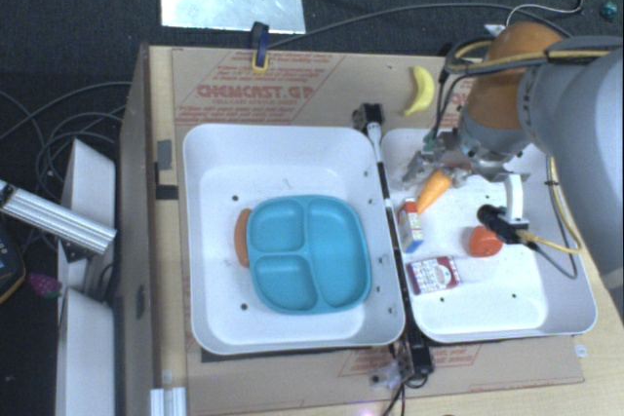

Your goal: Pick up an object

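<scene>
In the left bin a blue divided plate lies with a brown sausage tucked against its left edge. In the right bin, my gripper hangs over the upper left corner, directly above the orange carrot; whether I grip it, I cannot tell. A small carton lies below, a red tomato rightward.

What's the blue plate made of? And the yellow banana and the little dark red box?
The blue plate looks like smooth moulded plastic: even colour, soft sheen, rounded compartments. The banana seems to be a plastic toy, uniformly yellow and slightly glossy, though real fruit can't be ruled out. The dark red box looks like printed cardboard, flat-sided with white lettering.
</scene>
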Robot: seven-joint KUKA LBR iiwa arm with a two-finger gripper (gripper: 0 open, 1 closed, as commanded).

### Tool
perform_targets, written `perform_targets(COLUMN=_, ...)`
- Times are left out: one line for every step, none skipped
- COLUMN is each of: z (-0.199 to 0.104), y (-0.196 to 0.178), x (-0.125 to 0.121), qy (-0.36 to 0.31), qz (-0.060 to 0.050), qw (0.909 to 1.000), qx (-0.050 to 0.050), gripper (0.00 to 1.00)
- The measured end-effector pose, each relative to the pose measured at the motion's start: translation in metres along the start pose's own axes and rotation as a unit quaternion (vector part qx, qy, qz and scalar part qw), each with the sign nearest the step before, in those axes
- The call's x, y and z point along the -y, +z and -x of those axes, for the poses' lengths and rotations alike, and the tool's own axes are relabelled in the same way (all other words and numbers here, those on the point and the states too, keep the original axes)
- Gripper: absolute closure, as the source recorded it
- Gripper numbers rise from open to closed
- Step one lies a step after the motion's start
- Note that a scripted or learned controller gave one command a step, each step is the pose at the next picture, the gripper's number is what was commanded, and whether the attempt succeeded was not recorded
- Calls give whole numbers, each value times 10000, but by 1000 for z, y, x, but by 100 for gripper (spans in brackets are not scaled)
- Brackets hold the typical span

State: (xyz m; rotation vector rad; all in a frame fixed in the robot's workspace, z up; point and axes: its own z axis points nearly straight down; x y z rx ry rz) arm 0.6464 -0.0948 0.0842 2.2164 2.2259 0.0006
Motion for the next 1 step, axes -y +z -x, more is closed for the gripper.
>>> perform_targets(z=0, y=-12, x=-1, qy=-6, qz=21, qw=10000, qx=3, gripper=100)
